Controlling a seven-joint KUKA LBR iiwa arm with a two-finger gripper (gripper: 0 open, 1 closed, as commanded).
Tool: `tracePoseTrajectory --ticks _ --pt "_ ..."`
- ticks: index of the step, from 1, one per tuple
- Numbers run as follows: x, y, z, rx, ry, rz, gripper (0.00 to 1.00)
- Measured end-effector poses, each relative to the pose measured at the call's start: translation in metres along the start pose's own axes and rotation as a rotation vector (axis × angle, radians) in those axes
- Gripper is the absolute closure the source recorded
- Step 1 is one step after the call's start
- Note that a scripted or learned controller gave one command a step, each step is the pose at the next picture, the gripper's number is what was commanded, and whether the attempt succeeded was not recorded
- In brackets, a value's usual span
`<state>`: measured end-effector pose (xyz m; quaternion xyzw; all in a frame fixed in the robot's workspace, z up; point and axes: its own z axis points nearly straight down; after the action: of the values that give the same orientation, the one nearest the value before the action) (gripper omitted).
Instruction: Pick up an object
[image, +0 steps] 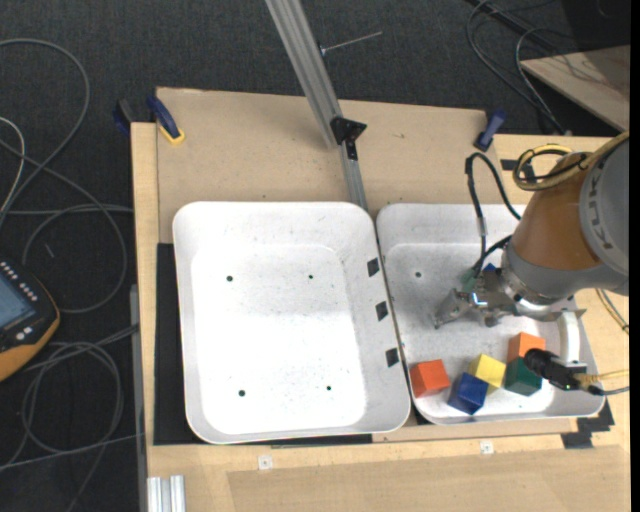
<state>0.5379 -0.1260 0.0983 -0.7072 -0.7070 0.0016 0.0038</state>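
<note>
Risk of closing on nothing: hand (470, 308), state impossible to tell, above bare floor of right bin (420, 250), blocks (475, 383) clustered toward five o'clock.

Orange block (431, 377), yellow block (489, 368), blue block (467, 393), green block (522, 377)

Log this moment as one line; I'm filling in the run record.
arm: over right bin | gripper: above bin floor, nothing visibly held | blocks: orange, blue, yellow, green along near edge
</note>
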Motion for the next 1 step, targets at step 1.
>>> tracePoseTrajectory --ticks 1 --pt "-0.0004 0.0022 -0.0143 -0.009 -0.001 0.0 1.0"
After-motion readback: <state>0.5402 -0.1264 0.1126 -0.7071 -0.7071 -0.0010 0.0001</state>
